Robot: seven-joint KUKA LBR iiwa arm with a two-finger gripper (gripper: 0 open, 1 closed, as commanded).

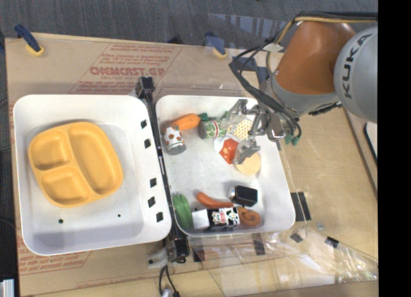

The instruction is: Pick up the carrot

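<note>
Camera view is showing my gripper (248, 136) hovering with fingers spread, pinching nothing. Carrot (187, 121) is lying to its left, well apart, beside the can (174, 139). Approach and grasp are remaining.

Gripper (247, 136) finger state indeterminate against clutter; arm (334, 58) cut off at right; carrot's (187, 122) leafy end partly obscured.

Glossy plastic tray (75, 162) (yellow) — matt white bins (276, 180).

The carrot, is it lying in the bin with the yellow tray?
No, the carrot lies in the right bin, while the yellow tray sits in the left bin.
</note>
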